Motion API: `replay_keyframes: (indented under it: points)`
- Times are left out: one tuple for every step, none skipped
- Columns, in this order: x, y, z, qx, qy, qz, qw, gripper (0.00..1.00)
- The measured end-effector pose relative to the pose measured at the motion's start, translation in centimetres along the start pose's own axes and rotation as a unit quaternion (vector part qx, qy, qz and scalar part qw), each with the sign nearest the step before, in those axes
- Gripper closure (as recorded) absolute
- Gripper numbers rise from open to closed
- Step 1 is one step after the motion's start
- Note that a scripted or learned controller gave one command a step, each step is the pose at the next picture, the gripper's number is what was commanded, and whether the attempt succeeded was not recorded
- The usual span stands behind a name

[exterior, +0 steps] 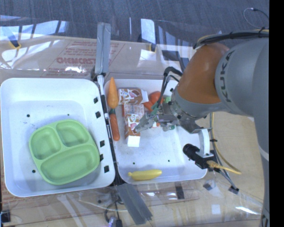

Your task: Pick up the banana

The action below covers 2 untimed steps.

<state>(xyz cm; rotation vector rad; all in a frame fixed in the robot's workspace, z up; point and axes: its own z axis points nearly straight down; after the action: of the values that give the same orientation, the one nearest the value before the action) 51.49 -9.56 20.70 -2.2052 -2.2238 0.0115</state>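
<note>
A yellow banana [145, 175] lies flat along the front wall of the right bin [173, 167], with nothing touching it. My gripper [148, 122] hangs over the middle of that bin, above a brown snack packet [132, 118]. It is well behind the banana and a little to its right. The grey arm with its orange band [203, 74] covers the bin's right side.
Along the right bin's left wall lie an orange carrot [112, 93] and a red stick [115, 127]. A brown box [130, 96], a white cube [133, 141] and orange fruit [154, 97] sit nearby. In the left bin [19, 98] rests a green divided plate [64, 151].
</note>
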Motion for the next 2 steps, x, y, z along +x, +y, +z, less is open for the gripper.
replay_keyframes:
  points:
    - [-10.1,-3.9,2.0,-0.002,0.0,-0.133,0.9911,0.0]
    - [-7.0,-3.9,11.6,-0.002,0.001,-0.245,0.9695,0.0]
